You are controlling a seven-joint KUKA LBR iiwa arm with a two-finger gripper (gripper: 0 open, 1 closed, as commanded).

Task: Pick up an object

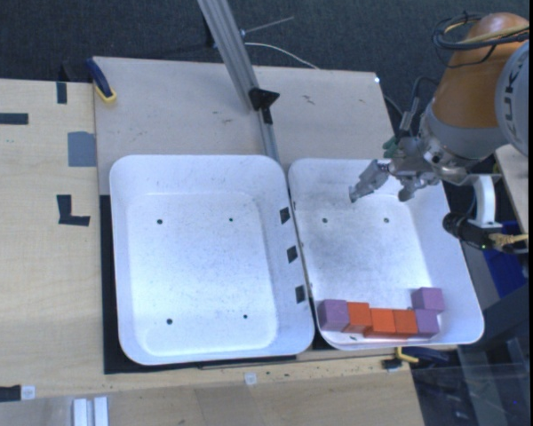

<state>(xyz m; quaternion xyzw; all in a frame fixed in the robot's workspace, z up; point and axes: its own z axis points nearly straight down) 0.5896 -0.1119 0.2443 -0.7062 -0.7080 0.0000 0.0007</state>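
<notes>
Several blocks lie in a row along the near edge of the right bin (338,238): a purple block (333,313) at the left end, orange blocks (382,320) in the middle, and a purple block (426,300) at the right end. My gripper (384,185) hovers over the far part of the right bin, well away from the blocks. Its fingers are spread apart with nothing between them.
The left bin (200,256) sits beside the right one on the bench. A slanted aluminium post (235,56) rises behind the bins. A yellow-and-blue clamp (100,82) rests at the bench's far left corner.
</notes>
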